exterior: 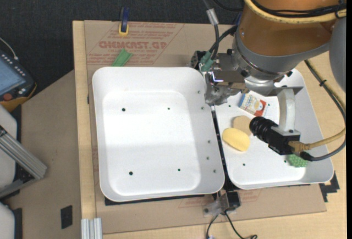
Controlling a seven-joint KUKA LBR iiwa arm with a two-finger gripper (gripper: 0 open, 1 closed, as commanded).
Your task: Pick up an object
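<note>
The arm (291, 18) hangs over the right bin (264, 174), its gripper (223, 89) low at the rim where both bins meet; whether it is open or closed cannot be told. Just beside it lie a small carton (252, 104), a yellow lump (236, 139) and a tan piece (241, 122), crowded together. The left bin (148, 133) offers wide room. Both sit on a cardboard sheet (137, 40) over dark floor.
</note>
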